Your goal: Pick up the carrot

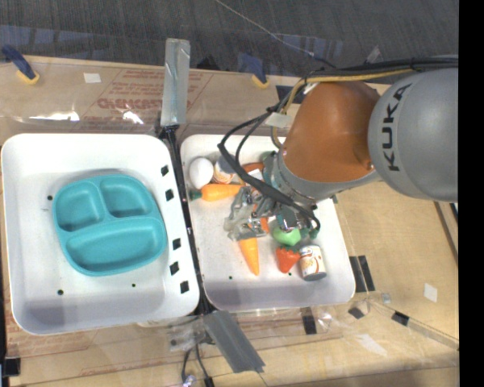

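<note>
Where the two white bins sit side by side, the bench beneath is pale wood under a clear taped sheet bearing faded red print too faint to read, with dark carpet beyond. Inside the left bin (16, 216) lies a teal divided plate (109, 222). Within the right bin (226, 293) lie a white egg (200, 170), an orange piece (219, 192), the carrot (249, 255) pointing downward, a green item (287, 235) and a small can (310, 263). Just above the carrot hangs the gripper (246, 220); whether it is parted or closed I cannot tell. "KUKA" reads along the grey arm (415, 135).
</note>
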Tool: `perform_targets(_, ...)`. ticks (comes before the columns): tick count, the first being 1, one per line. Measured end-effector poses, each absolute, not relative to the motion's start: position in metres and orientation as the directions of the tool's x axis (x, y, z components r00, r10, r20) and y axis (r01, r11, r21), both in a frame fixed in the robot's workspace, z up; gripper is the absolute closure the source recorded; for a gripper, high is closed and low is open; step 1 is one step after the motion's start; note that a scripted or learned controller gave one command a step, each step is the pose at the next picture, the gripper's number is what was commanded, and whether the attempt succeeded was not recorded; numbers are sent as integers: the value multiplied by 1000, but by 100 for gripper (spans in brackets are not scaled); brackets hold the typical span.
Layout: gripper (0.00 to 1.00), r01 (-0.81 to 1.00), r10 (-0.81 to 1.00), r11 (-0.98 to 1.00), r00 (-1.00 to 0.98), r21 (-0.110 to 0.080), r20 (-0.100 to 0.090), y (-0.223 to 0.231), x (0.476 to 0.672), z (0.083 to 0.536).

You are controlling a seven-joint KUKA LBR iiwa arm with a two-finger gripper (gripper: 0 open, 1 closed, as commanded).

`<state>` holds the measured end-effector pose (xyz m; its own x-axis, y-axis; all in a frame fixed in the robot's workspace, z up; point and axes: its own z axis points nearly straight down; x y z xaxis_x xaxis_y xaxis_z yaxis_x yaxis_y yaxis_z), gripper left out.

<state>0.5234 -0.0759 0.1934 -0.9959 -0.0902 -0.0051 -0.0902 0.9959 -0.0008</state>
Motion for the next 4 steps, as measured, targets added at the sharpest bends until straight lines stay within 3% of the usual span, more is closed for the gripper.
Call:
perform_targets(1, 100, -356, -356, 934, -934, 0, 0, -66, 514, 192)
perform_targets(2, 100, -731, -731, 682, -682, -6, -4, -61, 516, 297)
perform_targets(3, 100, -684, -684, 730, -730, 0, -1, -108, 499, 92)
perform_targets(4, 100, -579, -579, 815, -815, -5, -6, -68, 488, 195)
